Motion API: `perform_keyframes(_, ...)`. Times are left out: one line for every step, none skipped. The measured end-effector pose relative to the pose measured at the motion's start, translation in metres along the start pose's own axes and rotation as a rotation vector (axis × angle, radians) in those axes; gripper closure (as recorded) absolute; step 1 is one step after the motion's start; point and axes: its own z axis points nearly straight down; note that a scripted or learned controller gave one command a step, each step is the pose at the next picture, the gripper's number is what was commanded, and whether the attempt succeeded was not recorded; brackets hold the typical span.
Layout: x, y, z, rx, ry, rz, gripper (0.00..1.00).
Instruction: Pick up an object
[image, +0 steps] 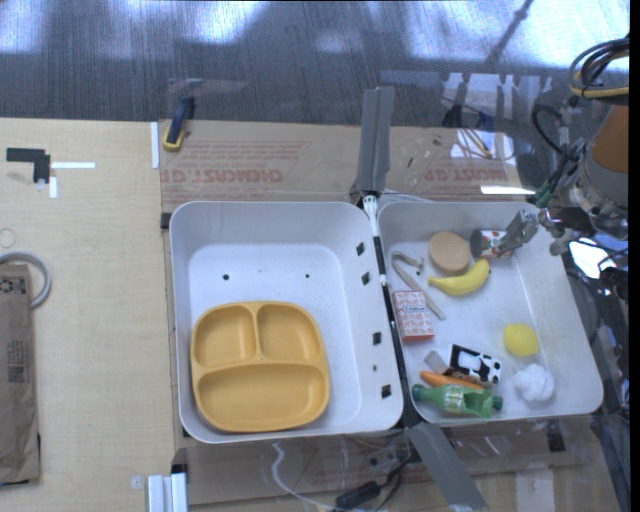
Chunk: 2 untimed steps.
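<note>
Gripper stood over right bin, at banana's two o'clock. Jaw opening could not be judged; nothing seen held. Advice: descend straight, straddle banana across narrow width, avoid round brown disc touching at eleven o'clock.

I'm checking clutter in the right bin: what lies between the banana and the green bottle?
In the camera view, between the banana and the green bottle lie a small red-and-white box and a black-and-white item.

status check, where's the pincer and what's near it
Pincer low over right bin's far edge, nothing seen between its fingers. Banana and tan round piece just left of it, untouched. Yellow tray sits in left bin.
</note>
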Motion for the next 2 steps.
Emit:
perform_keyframes(0.071,0.005,0.092,0.001,0.0,0.038,0.0)
perform_keyframes(0.026,0.021,0.116,-0.007,-0.002,-0.062,0.0)
